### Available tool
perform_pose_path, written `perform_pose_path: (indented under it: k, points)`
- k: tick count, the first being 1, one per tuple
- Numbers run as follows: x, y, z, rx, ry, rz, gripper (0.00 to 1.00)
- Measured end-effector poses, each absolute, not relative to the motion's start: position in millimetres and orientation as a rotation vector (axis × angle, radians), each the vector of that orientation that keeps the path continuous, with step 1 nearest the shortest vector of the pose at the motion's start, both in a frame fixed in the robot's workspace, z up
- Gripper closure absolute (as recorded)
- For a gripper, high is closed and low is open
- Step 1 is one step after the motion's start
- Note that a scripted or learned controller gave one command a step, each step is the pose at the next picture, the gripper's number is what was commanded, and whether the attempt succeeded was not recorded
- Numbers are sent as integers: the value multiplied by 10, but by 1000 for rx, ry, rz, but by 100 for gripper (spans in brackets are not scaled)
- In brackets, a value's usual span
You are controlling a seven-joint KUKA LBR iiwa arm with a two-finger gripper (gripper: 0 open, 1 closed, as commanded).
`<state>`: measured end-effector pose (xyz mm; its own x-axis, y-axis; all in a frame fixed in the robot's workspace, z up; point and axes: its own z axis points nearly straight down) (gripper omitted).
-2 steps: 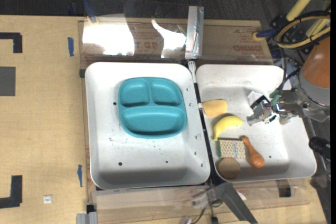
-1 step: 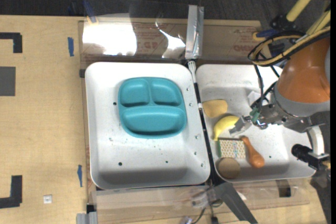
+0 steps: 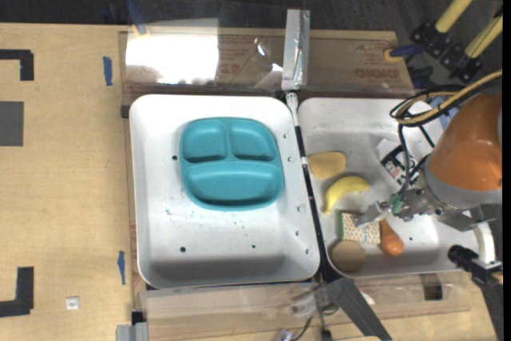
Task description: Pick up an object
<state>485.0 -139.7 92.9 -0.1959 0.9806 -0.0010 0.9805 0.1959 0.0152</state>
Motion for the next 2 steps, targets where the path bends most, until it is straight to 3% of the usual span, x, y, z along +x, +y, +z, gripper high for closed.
perform_pose_path:
  k: [1, 2]
  points:
    - [4876, -1398, 1036, 1979, 2412, 23, 100]
    - [4820, -619, 2093, 1970, 2440, 10, 100]
